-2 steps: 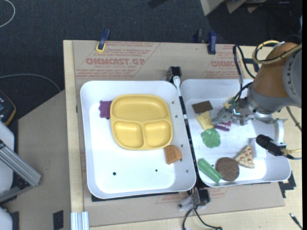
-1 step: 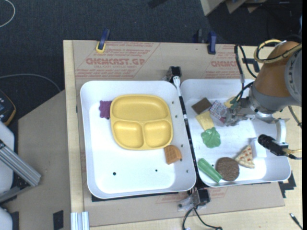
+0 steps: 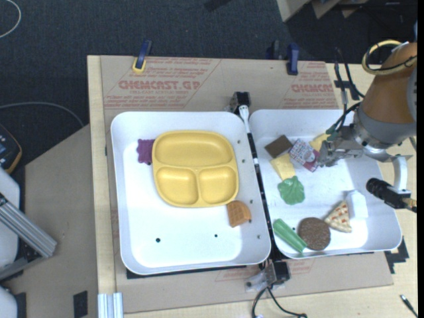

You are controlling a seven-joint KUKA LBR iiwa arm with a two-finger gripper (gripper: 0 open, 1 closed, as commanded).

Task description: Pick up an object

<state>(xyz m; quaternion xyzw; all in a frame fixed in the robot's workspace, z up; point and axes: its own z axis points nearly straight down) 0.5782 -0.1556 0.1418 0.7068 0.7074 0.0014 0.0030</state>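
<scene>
Gripper (image 3: 326, 156): low in the right bin (image 3: 377, 244), far side, just beside a small wrapped packet (image 3: 302, 152); I cannot tell how it is set
Nearest target: the packet, lying between the brown block (image 3: 278, 145) and the yellow piece (image 3: 283, 167)
Risk: crowding; a close could nudge the packet aside or catch its neighbours
Easier picks: green lump (image 3: 291, 191), pizza slice (image 3: 340, 216), brown disc (image 3: 313, 233), further apart

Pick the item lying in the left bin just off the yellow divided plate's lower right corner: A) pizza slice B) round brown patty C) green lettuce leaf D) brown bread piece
D: the brown bread piece lies beside the yellow divided plate in the left bin.
</scene>
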